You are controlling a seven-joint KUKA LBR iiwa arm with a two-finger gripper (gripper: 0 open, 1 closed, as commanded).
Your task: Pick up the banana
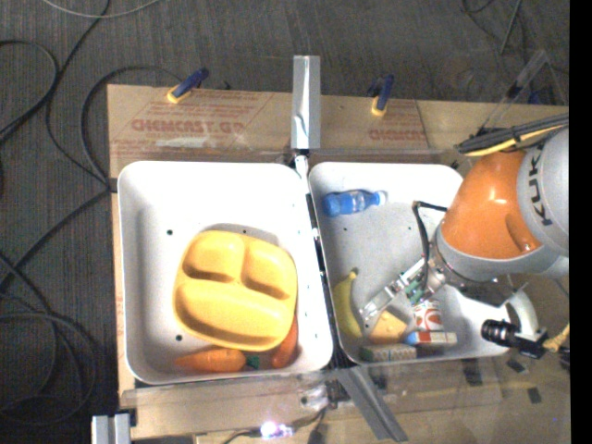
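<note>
**Yellow banana beside the gripper in the right bin**

Yellow and curved, the banana [346,305] is seen lying flat in the right bin [388,176], close against that bin's left wall, its length running roughly along the wall and its lower end near the front corner. It is judged to be light and fairly firm, with a smooth skin that may slip under metal fingers and flesh that bruises if squeezed hard. A hold across the thick middle of the curve is judged safest, since the tapered ends give little to bear on.

The gripper [381,305] is seen just to the right of the banana, low over the bin floor, reached in at a slant from the right. Its fingers appear parted, and nothing is seen held between them; the banana lies beside them, not within them. A yellowish block [390,326] sits just below the gripper, and a small carton [426,321] lies nearby. A blue bottle [352,202] lies well apart, near the back wall.
</note>
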